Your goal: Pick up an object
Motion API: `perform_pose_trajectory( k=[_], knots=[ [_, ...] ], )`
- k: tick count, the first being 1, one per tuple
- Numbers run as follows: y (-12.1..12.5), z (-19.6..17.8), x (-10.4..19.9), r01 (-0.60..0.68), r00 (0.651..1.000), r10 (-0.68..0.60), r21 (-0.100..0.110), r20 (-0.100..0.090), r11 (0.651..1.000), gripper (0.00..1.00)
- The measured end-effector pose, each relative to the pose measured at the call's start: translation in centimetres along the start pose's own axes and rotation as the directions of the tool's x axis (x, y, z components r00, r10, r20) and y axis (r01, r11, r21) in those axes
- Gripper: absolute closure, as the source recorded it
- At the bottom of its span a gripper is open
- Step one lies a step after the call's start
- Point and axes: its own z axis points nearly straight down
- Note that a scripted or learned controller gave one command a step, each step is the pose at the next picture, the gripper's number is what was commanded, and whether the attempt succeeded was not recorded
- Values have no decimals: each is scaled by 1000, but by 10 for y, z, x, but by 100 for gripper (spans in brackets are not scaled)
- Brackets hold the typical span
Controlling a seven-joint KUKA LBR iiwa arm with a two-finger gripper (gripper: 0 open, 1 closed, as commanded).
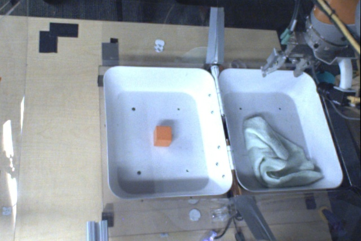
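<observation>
Gripper (285, 64) sits over the far rim of the right bin (316, 100), fingers spread, nothing between them. Orange cube (163, 136) lies alone near the middle of the left bin (121, 121), well apart from the gripper. Crumpled pale cloth (276, 154) fills the near part of the right bin. The bins' touching walls lie between gripper and cube. Both bins rest on the table (56, 138).
</observation>
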Motion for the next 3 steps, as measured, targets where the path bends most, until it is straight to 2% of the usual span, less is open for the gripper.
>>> perform_pose_trajectory(
  k=[1, 2, 3],
  knots=[
    [-12, 152, 5, -11, 1000, 11, 2, 0, 1000, 0],
    [-10, 141, 6, -10, 1000, 10, -4, -1, 1000, 100],
    [-30, 143, 17, -117, 993, 117, 2, -1, 993, 100]
  ],
)
